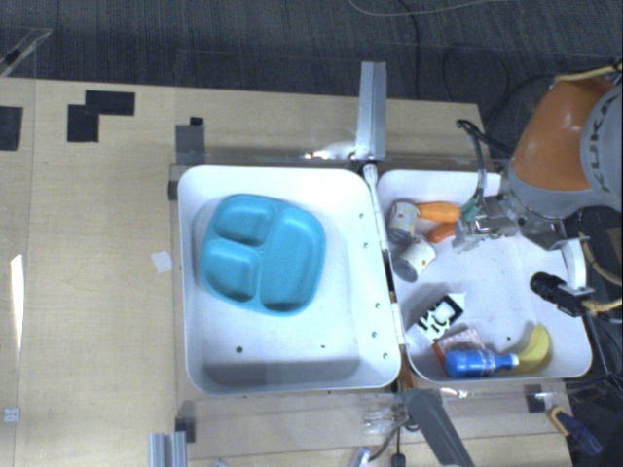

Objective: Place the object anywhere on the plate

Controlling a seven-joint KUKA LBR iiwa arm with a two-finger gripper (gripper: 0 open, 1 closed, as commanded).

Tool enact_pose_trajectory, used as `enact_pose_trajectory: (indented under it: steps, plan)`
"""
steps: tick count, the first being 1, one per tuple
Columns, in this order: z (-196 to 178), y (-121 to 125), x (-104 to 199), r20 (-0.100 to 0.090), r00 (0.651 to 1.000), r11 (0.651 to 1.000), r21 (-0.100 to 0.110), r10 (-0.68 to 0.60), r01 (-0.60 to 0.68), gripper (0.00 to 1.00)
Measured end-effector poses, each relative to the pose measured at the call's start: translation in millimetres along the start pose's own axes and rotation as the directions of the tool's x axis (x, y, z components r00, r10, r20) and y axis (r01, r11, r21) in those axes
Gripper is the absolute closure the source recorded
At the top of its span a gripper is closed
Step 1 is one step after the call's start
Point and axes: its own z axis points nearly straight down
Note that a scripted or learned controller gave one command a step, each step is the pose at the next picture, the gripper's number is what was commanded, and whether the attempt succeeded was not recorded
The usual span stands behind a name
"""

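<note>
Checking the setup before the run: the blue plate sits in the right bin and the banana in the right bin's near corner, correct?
Not quite. The camera view shows the blue plate in the left bin, not the right. The banana does lie in the right bin, near corner.

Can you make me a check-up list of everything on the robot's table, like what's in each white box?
Surface: tan bench bearing two white bins, left bin and right bin, side by side.
Job's things: blue divided plate lies in the left bin, with nothing on it.
Clutter: in the right bin, a carrot, two small white cups, a black-and-white card, a blue bottle and a banana.
End effector: end effector sits over the back of the right bin, near the carrot; open or shut, too small to tell.
Cables: thin cable on the dark floor behind the bench.
Surroundings: black squares marked on the bench, metal post between the bins.
</note>
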Motion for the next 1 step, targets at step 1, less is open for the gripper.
enact_pose_trajectory:
  steps: [1]
  plan:
    - [-111.8,-4.7,17.0,0.001,0.997,0.997,-0.004,0.072,-0.072,1.0]
